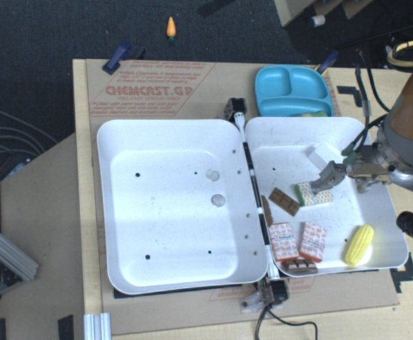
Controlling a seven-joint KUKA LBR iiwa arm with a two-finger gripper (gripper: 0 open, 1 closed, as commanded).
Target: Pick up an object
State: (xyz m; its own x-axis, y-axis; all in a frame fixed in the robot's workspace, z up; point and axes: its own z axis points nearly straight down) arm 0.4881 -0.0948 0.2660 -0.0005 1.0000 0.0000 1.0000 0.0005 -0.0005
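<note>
The right bin (pixel 291 129) holds several small things. A green-and-white packet (pixel 314 195) lies near its middle, with a brown bar (pixel 284 201) just to its left. Two red-and-white packets (pixel 282 241) (pixel 313 241) lie near the front wall, and a yellow corn cob (pixel 359 244) sits at the front right. A small white piece (pixel 321 152) lies farther back. My gripper (pixel 328 178) reaches in from the right and hangs right over the upper right edge of the green-and-white packet. Nothing is seen held in it.
The left bin (pixel 121 190) has two small round grey spots (pixel 212 176) (pixel 218 201) on its floor. A blue divided tray (pixel 293 91) sits behind the right bin. A small dark item (pixel 298 265) lies at the right bin's front wall. Cables run at the far right.
</note>
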